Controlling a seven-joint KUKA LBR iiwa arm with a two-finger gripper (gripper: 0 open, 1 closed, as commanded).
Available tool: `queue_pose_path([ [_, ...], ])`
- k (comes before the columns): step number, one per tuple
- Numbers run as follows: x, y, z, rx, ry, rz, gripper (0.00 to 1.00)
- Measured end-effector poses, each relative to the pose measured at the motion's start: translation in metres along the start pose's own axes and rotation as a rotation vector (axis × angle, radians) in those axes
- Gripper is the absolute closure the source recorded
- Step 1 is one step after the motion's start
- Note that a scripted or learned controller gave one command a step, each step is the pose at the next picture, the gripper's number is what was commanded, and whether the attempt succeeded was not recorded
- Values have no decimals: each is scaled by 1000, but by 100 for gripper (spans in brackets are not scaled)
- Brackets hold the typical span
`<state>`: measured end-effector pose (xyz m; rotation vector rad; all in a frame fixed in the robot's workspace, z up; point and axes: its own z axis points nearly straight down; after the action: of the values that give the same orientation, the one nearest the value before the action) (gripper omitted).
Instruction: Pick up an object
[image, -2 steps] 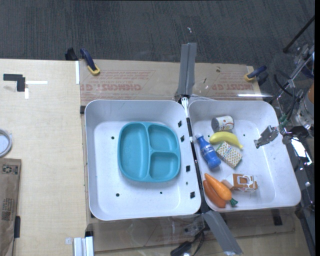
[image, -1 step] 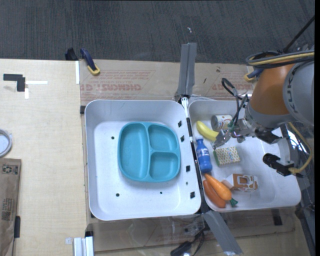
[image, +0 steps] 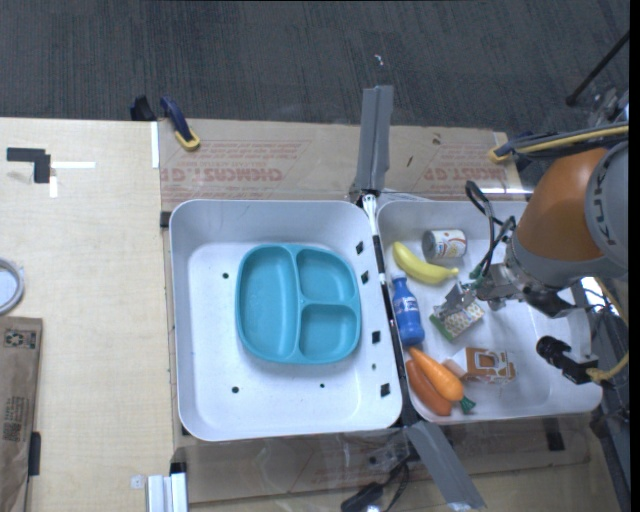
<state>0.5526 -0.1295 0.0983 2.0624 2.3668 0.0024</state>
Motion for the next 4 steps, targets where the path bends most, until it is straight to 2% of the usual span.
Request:
queue_pose_path([
  [1,-2,1,-11,-6,-4,4,100],
  [2,-2,1,-11,-5,-4,4,0],
  [3,-2,1,-11,-5,-4,4,0],
  [4,-13,99,6,2,-1,-72,0],
])
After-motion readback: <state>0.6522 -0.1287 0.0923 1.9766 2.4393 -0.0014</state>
